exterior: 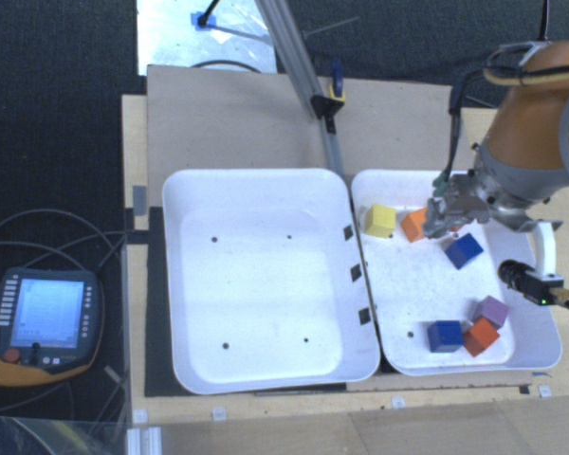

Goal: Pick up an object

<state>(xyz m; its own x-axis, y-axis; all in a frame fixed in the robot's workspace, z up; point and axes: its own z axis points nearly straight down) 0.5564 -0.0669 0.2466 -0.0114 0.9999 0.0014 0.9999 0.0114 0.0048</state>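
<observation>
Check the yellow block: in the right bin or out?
In. The yellow block sits on the right bin floor near its upper-left corner, inside the rim.

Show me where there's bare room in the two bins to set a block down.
The left bin has open floor from wall to wall. In the right bin, bare floor runs along the left wall below the yellow block, and mid-bin. It is crowded at the top around the end effector and orange block, and at the lower right corner.

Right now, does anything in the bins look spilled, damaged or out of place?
Nothing stands out. The blocks, among them a yellow block and a purple block, lie loose inside the right bin, none on its rim.
</observation>
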